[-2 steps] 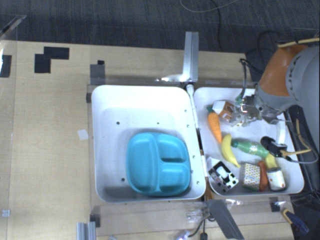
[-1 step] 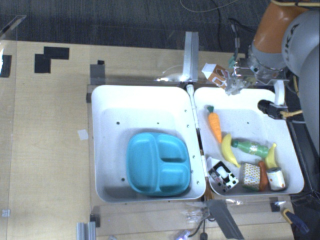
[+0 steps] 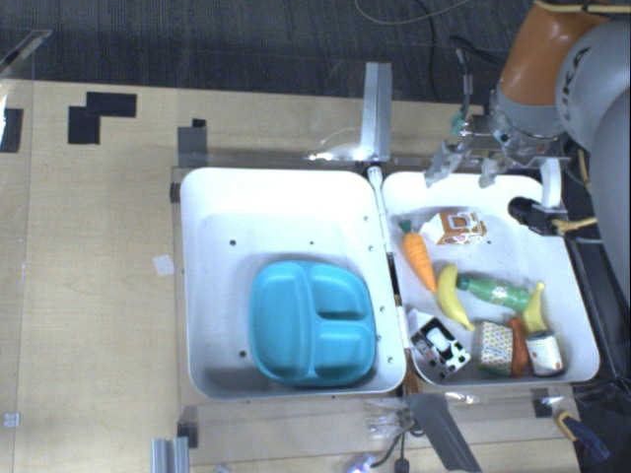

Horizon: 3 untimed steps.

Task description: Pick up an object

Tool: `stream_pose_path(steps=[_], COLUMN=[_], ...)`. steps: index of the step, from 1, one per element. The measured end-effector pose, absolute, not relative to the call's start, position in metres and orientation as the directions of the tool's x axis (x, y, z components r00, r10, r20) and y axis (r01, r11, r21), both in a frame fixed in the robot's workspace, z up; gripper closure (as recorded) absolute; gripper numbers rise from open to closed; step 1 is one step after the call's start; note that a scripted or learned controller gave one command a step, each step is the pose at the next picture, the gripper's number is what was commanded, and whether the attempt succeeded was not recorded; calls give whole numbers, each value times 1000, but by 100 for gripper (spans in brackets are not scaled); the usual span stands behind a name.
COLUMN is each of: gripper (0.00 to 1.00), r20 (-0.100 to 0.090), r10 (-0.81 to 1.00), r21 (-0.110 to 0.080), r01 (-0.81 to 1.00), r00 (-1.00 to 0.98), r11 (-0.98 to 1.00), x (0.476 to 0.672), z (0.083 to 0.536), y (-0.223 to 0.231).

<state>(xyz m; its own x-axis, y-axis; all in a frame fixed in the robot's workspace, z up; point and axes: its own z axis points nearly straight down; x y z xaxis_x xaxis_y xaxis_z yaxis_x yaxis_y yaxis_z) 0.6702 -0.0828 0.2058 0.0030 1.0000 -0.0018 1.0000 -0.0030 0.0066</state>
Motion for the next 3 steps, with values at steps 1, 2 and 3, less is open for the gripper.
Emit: stream_pose_path(steps=[1,2,3], gripper=[0,0,100], r20=[-8,-36,-36], r10=[1000,946,945], r21=[40,50,60], r01=[999,945,943], r00=[-28,-321,-326], r11=[28,322,328], x=[642,625,628], z=[120,110,124], y=[-116,-104,-100])
